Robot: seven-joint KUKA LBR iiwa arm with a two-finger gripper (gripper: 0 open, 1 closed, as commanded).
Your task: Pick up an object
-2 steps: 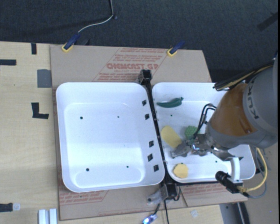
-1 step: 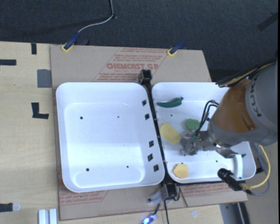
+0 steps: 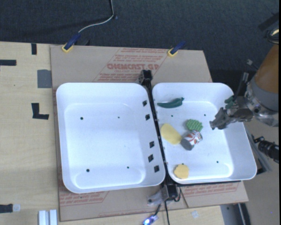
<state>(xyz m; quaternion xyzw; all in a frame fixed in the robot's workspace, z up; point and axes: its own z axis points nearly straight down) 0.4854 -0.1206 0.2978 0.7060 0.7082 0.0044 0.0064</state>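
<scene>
Approach step: the hand [image 3: 220,121] hangs over the right bin [image 3: 225,170], grip state undeterminable. Next move, judged: descend onto the nearby green object [image 3: 194,124].

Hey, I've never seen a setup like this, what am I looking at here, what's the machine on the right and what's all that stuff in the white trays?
This is one picture from a camera fixed above a bench, looking down at a slant. The machine at the right is a robot arm, grey with an orange band, and the dark piece at its end is its tool for grasping, hanging over the right side of the right bin. Its job is to pick up an object. I can't tell whether the tool is open or shut, and nothing is visibly in it. The right bin holds a green pepper-like piece, a green bumpy item, a yellow lump, a small can and a smaller yellow piece. Beside it sits the left bin.
</scene>
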